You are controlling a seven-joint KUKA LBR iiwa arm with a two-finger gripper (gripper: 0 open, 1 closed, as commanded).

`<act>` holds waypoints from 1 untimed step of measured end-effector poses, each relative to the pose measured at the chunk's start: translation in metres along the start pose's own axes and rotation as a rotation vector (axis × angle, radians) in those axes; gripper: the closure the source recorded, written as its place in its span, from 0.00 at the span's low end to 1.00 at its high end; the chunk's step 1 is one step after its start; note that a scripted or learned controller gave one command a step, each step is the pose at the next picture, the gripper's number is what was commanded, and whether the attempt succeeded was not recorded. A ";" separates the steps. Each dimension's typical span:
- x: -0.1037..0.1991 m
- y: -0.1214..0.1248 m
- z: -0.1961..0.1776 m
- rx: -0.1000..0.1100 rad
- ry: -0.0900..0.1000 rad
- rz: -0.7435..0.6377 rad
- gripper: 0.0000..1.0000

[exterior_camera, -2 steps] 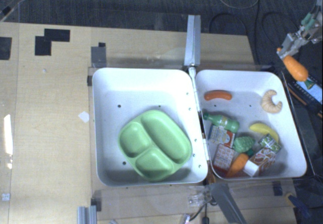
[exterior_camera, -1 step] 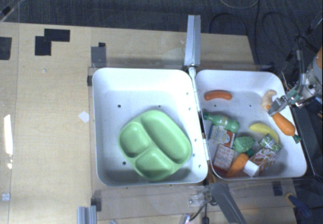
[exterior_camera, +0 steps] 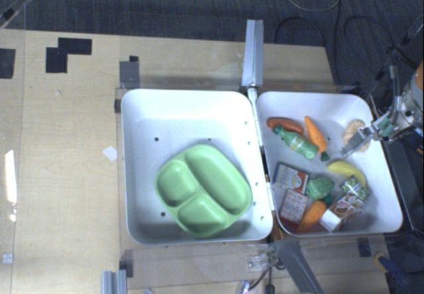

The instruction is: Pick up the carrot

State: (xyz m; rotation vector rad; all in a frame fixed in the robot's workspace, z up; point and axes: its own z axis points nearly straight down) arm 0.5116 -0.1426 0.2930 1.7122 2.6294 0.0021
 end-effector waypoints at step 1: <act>0.043 -0.005 -0.028 -0.002 -0.001 0.004 0.00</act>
